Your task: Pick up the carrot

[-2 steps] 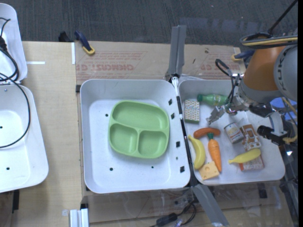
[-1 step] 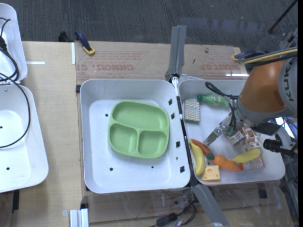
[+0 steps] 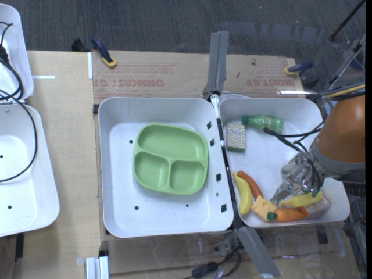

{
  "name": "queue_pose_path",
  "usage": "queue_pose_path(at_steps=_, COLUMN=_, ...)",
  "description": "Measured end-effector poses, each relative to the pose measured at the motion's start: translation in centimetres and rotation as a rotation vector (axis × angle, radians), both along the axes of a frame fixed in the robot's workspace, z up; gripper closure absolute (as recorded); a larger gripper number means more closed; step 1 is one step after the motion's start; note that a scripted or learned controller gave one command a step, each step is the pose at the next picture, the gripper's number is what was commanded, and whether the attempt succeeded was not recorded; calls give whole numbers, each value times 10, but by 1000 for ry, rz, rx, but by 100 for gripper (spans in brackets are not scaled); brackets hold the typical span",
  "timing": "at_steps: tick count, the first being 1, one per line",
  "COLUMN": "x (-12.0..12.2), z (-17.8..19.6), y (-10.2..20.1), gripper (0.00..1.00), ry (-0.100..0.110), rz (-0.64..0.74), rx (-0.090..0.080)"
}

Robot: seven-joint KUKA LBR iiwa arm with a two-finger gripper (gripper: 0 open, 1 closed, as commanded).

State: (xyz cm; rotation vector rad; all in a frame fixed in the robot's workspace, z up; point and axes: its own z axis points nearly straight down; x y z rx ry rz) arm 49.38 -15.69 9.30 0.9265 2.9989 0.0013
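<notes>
Camera view: nearest, the carrot (image 3: 286,215) lies at the right bin's (image 3: 273,105) front edge, beside a cheese wedge (image 3: 263,207) and banana (image 3: 244,193). Just above it the gripper (image 3: 295,185) hovers, fingers spread. Farther back, a green bottle (image 3: 263,122).

Two bins (image 3: 110,156) (image 3: 256,104), one tray (image 3: 171,158), two bananas (image 3: 244,194) (image 3: 302,200) (one carrot (image 3: 288,214)).

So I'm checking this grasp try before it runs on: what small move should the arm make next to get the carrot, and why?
Probably shift the claw slightly down-left in the view. It hangs in the right bin above a yellow item, while the carrot lies just below it beside the cheese wedge.
</notes>
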Motion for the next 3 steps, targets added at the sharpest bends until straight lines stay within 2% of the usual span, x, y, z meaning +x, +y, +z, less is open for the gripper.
queue_pose_path(at_steps=1, x=1, z=9, y=0, gripper=100, ry=-3, rz=-4, rx=1)
queue_pose_path(at_steps=2, x=1, z=9, y=0, gripper=0, ry=-3, rz=-3, rx=1)
queue_pose_path(at_steps=3, x=-15, z=32, y=-31, gripper=0, ry=-1, rz=-5, rx=0)
